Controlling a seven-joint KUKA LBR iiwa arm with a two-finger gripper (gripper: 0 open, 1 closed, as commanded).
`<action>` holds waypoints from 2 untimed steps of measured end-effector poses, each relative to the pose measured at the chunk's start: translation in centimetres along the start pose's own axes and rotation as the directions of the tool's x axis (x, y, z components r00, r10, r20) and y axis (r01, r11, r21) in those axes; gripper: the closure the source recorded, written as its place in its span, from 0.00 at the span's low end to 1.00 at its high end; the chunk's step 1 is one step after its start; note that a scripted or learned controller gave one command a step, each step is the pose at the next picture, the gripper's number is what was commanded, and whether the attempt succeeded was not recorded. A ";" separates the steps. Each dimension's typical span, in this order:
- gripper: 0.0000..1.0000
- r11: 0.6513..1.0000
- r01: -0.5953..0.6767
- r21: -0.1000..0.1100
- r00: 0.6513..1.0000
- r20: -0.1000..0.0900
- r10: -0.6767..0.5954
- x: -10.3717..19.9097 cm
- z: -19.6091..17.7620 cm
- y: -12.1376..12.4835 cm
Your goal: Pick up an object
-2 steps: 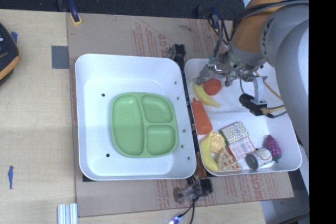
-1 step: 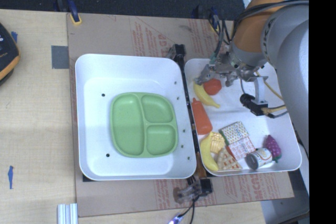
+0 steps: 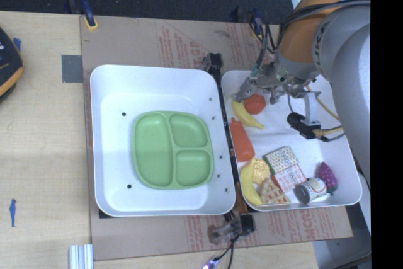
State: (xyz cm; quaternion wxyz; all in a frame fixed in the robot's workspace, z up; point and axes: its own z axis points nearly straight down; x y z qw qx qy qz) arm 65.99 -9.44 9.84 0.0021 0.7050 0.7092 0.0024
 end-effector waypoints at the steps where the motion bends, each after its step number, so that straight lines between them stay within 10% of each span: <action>1: 0.00 1.000 0.000 0.000 1.000 0.000 0.000 0.1 0.0 0.0; 2: 0.00 1.000 -0.002 0.000 1.000 0.000 0.002 -0.1 0.0 0.0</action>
